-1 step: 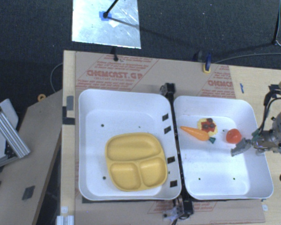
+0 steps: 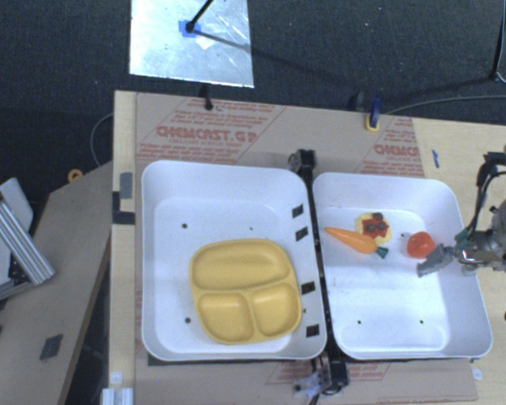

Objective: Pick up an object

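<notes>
In the right bin [image 2: 399, 328], near its far side, lie an orange toy carrot [image 2: 351, 239], a small yellow piece with red and dark toppings [image 2: 374, 225], a red tomato-like ball [image 2: 419, 243] and a tiny green bit [image 2: 382, 253]. My gripper [image 2: 429, 264] reaches in over the bin's right wall, low, just below and to the right of the red ball. It sits close to the ball but apart from it, and nothing shows in its grasp.
A yellow plate [image 2: 245, 290] with three compartments rests in the left bin [image 2: 171, 235]. A black divider with clips [image 2: 312, 243] runs between the bins. Cardboard [image 2: 214, 132] lies under both. A shiny metal sheet [image 2: 192, 33] lies at the back.
</notes>
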Controlling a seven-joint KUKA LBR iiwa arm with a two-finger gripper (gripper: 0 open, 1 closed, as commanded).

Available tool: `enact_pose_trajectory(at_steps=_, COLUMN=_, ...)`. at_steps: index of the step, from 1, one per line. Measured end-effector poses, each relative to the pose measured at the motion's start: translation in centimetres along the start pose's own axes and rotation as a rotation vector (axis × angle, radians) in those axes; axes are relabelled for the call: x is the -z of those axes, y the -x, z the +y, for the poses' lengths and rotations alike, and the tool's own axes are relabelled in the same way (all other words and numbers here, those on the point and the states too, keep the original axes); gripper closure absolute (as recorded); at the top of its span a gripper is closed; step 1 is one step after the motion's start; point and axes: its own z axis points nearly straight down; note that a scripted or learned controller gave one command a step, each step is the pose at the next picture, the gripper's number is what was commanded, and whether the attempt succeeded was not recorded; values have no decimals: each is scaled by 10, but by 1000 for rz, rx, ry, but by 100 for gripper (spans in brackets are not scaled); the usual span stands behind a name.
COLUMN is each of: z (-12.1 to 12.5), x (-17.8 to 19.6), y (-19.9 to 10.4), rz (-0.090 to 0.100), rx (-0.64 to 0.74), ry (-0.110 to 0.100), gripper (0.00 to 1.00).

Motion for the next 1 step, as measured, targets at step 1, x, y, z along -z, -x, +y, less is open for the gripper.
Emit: enact_pose_trajectory(at_steps=1, z=-2, x=-63, y=-2, rz=2, rx=-2, ry=-4, gripper=0)
